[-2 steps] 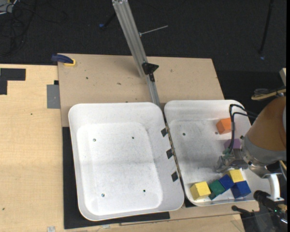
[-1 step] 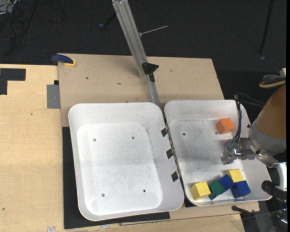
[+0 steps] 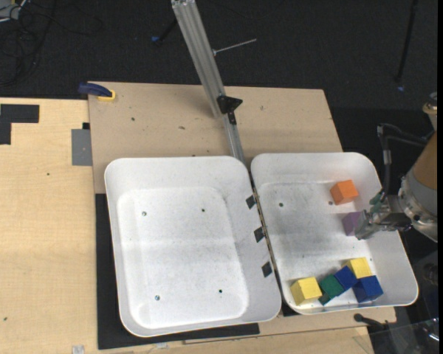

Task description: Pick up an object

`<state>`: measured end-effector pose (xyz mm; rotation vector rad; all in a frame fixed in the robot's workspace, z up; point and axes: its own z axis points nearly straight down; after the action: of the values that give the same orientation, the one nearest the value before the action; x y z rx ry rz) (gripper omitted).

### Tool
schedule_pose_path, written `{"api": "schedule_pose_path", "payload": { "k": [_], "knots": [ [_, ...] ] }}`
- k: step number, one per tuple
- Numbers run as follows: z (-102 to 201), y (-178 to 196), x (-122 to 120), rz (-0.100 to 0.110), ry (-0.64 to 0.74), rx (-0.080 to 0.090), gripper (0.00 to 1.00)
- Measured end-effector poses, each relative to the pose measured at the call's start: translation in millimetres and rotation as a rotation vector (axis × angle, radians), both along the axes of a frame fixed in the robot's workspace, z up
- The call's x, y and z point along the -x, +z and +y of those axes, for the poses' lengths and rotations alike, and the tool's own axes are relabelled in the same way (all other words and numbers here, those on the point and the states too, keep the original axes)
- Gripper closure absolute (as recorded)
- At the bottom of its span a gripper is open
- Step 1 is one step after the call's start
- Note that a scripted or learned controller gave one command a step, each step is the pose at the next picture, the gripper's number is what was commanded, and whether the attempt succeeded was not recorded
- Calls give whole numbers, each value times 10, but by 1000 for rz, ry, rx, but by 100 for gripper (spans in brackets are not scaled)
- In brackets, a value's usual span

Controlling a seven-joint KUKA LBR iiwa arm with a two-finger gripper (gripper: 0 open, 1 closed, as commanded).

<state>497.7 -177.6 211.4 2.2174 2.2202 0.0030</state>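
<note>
Purple block (image 3: 351, 222) touching pincer (image 3: 371, 224)

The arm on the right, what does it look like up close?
Little of the arm is in frame. You can see a rounded orange-tan band above a grey wrist section, with a thin dark cable or rod looping beside it. At its tip sits a small gripper of grey and dark metal parts, too blurred for finer detail.
</note>
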Motion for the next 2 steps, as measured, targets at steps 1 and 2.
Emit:
{"api": "schedule_pose_path", "payload": {
  "k": [1,2],
  "knots": [
    [-7,632,4,-1,0,0,100],
    [-16,872,1,3,1,-1,100]
  ]
}}
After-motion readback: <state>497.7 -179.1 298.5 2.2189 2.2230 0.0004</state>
